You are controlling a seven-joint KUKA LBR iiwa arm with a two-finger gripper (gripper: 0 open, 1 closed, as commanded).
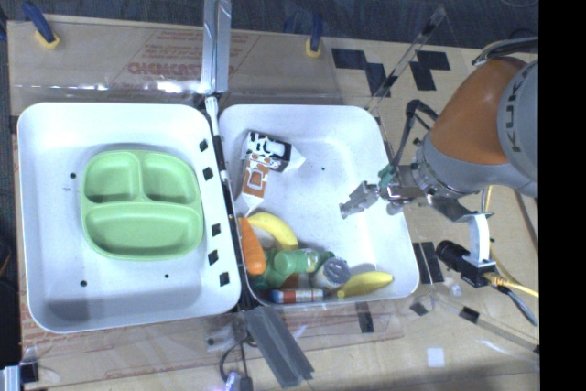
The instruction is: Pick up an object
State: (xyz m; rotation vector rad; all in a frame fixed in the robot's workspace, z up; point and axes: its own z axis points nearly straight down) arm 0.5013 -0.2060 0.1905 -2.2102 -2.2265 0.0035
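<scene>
Grey metal two-finger pincer point(359, 200) hangs over the right part of the right white plastic bin point(366, 124), nothing between its fingers; whether they are spread or pressed together I cannot tell at this angle. Arm reaches in from the right across that bin's right rim. Nothing picked yet, by my reading. Likely targets lie near and left of the pincer, heaped in the bin's near-left corner: a yellow banana point(273, 229) with its long axis slanting from far-left to near-right, an orange carrot point(253, 248) running near-far along the left wall, a green plastic bottle point(298, 264) lying left-right, a round grey cap point(335, 271) just beside it, and a second yellow banana point(365, 283) lying roughly left-right against the near wall. That second banana is nearest the pincer and least crowded. A white and orange printed carton point(259, 162) lies further left, toward the far wall. Open bin floor sits directly under the pincer, so descent room is good; the heap is tight, walls close. Left white bin point(55, 128) holds a light green divided tray point(142, 201), well apart.
</scene>
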